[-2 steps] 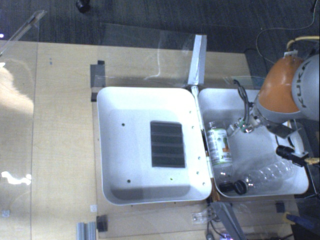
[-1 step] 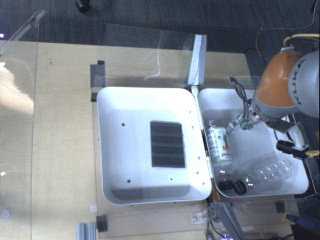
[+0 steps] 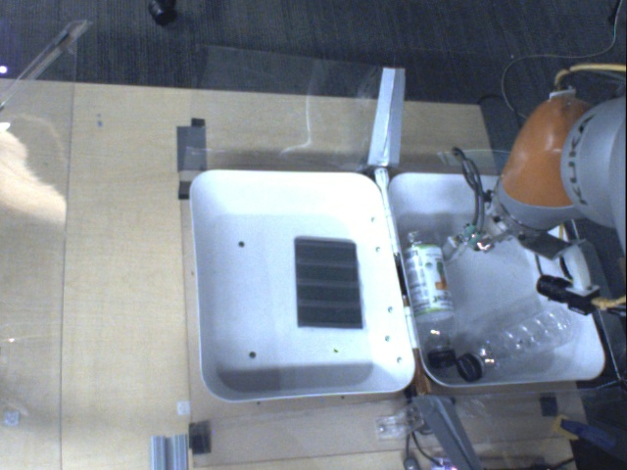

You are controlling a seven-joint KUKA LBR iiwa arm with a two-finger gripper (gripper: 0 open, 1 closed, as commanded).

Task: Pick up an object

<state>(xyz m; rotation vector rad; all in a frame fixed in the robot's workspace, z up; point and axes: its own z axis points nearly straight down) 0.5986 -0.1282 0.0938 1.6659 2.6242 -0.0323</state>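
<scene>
In the right bin I count one can, one black object — gripper above, grip state unclear.

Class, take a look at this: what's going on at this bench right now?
A robot arm reaches in from the right over the right bin, set to pick something up. That bin holds a can lying along its left wall, a small black object near the front, and a clear plastic piece. The left bin has a dark ribbed rectangle on its floor. The gripper hangs just right of the can; nothing looks lifted yet.
</scene>
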